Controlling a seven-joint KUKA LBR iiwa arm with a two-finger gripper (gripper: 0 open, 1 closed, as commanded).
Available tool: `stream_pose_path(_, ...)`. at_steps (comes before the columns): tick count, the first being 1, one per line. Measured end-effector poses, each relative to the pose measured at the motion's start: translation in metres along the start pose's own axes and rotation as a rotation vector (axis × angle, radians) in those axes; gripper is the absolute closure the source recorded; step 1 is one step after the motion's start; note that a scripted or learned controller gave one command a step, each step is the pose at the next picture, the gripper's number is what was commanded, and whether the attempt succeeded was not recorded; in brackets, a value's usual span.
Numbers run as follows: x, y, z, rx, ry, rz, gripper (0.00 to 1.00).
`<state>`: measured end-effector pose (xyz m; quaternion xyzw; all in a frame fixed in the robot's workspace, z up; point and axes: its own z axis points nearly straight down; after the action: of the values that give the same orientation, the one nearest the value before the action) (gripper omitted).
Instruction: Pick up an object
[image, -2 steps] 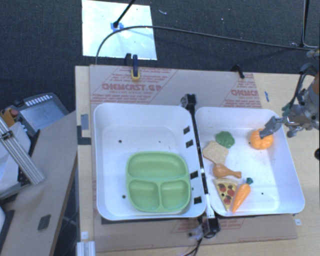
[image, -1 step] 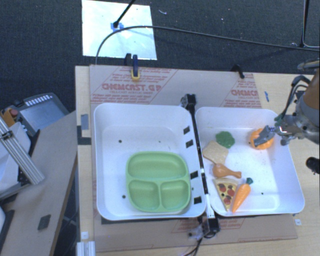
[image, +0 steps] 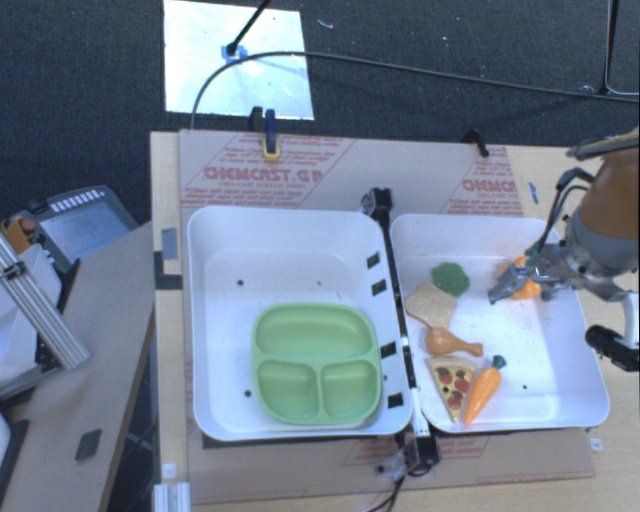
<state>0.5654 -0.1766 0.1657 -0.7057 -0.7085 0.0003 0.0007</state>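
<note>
1. Bench carries two shallow white bins side by side: left bin, right bin.
2. Left bin holds a green three-compartment plate, lying flat toward the near side of the bin.
3. The arm enters from the right over the right bin's far right part; the gripper is low there, angled toward the bin's middle.
4. Gripper state: a small orange object sits at the fingertips, apparently between them. Fingers look closed on it, though the detail is small and partly masked by the grey finger.
5. Orange object: its shape and long axis cannot be resolved; it is in the upper right area of the right bin, and whether it touches the floor is not readable.
6. Other contents of the right bin, all left of the gripper and apart from it:
   - green broccoli-like piece, far side;
   - tan bread slice, just beside it;
   - chicken drumstick, long axis roughly left-right, thin end pointing right;
   - pizza slice, tip pointing toward the near edge;
   - carrot, long axis diagonal, green top up-right, tip down-left, touching the pizza slice.
</note>
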Motion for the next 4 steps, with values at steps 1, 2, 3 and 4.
stream_pose_path(1,0.009,-0.005,0.055,0.001,0.000,0.002,0.00)
stream_pose_path(2,0.008,-0.003,0.041,-0.006,-0.002,0.002,1.00)
stream_pose_path(3,0.009,-0.011,-0.009,-0.007,-0.002,0.002,1.00)
stream_pose_path(4,0.008,-0.009,-0.055,-0.008,-0.002,0.000,1.00)
